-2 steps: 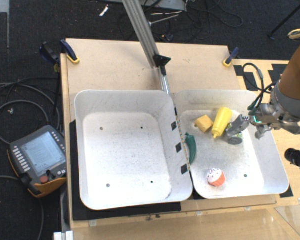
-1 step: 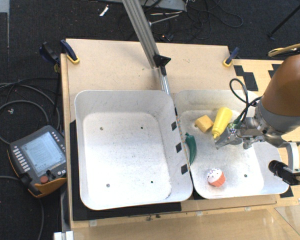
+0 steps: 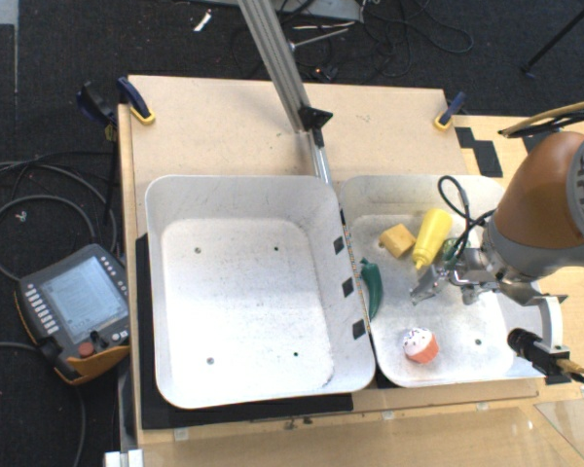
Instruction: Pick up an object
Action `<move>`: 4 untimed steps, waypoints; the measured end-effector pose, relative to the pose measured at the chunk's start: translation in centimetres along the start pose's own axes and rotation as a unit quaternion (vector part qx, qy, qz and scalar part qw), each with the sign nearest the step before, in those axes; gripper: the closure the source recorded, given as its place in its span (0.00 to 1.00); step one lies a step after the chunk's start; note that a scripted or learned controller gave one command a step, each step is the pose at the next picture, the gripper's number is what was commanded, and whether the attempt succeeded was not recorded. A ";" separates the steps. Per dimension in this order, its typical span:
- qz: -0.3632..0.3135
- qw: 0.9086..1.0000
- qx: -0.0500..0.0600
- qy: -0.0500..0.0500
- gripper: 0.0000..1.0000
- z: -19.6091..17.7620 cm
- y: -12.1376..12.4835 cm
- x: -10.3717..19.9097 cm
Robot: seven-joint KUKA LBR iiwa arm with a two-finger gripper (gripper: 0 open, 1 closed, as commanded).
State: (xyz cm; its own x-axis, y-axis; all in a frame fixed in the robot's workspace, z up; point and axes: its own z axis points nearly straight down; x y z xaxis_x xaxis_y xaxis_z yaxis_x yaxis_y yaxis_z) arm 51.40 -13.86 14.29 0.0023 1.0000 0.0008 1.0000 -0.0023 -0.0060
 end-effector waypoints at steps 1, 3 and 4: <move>0.000 1.000 -0.004 -0.001 0.00 4.8 0.1 0.0; -0.002 1.000 -0.006 -0.001 1.00 -2.6 0.4 -0.2; -0.003 1.000 -0.006 -0.001 1.00 -7.9 -0.4 -0.1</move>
State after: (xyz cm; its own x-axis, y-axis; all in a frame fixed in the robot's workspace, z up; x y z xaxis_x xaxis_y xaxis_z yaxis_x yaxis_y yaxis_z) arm 51.00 -14.02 22.16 -0.0027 1.0000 -0.0018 1.0000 0.0027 0.0058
